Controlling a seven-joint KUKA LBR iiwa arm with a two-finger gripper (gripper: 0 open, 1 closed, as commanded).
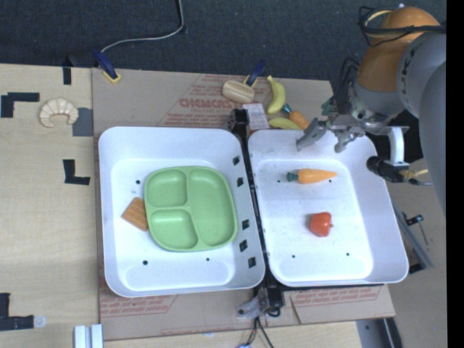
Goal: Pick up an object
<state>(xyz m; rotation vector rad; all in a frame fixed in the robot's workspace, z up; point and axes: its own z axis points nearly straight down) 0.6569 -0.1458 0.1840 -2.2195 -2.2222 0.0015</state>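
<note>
Gripper [324, 138] hovers over the right bin's [377, 263] far edge, fingers spread, grasping nothing. Carrot [312, 176] and tomato [320, 224] lie in that bin. Left bin [116, 194] holds a green plate [190, 209] on brown cardboard [167, 100].

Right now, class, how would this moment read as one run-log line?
gripper: open, holding nothing, over right bin's far edge | carrot: in right bin | tomato: in right bin | green plate: in left bin

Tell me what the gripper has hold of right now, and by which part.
Nothing. The gripper is open above the far edge of the right bin, fingers spread; the carrot and the tomato lie loose below.
</note>
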